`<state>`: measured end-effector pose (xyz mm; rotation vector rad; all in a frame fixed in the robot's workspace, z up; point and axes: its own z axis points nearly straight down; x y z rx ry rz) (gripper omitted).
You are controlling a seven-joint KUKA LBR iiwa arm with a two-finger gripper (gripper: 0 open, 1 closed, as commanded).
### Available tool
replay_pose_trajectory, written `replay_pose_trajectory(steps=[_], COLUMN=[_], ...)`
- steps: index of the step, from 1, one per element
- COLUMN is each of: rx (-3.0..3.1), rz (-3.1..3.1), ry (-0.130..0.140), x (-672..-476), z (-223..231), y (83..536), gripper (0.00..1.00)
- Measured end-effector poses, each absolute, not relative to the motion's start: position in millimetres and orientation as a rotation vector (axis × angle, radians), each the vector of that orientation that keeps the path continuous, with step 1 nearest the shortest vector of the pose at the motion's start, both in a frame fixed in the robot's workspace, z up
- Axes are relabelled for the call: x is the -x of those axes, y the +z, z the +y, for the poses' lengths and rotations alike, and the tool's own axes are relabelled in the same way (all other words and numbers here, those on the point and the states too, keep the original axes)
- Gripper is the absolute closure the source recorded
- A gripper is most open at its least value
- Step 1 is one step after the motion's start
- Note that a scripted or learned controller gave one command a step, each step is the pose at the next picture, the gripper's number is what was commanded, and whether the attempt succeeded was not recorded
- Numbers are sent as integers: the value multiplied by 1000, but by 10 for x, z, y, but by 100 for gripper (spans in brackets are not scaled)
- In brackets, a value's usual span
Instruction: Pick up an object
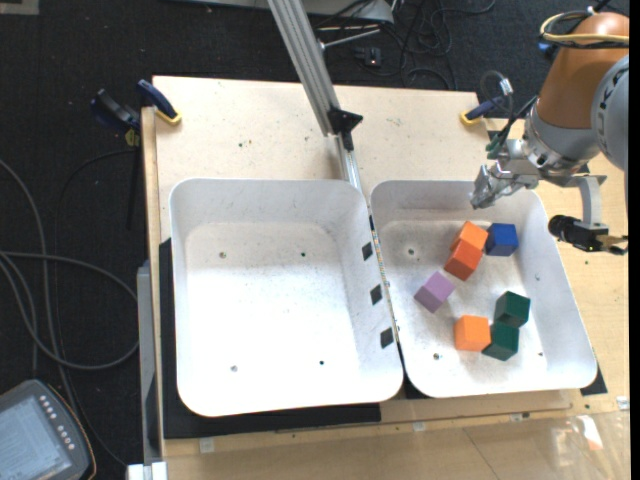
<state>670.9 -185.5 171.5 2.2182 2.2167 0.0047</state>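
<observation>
Camera view: the arm (585, 88) comes in from the right, and the gripper (484, 195) hangs over the far edge of the right bin (570, 288). The fingers are small and dark at this angle, so I cannot tell whether the jaws are apart or closed. Nothing is visible between them.

All the blocks sit in the right bin, on the near side of the gripper. Closest to it is the tall orange block (467, 249), tilted, lying just in front of the fingertips and a touch to their left, but apart from them. The blue block (502, 238) rests right against that orange one on its right side, also near the gripper and clear of it. The purple block (435, 292) lies further forward and to the left, just beside the lower end of the tall orange block.

Well away from the jaws, toward the near right corner, there is a cluster: a second orange cube (472, 332) touching the lower green block (502, 341), with another green block (513, 308) just behind that one.

The left bin (200, 218) sits alongside, with a metal pole (305, 53) slanting over the bench (260, 128) behind it.
</observation>
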Motion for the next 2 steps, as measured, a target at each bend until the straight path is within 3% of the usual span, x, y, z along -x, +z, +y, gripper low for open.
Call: replay_pose_trajectory(steps=[2], rx=[-2216], rz=[2220], ry=[4], x=[-6800], z=[-1859], y=[2379], gripper=[100])
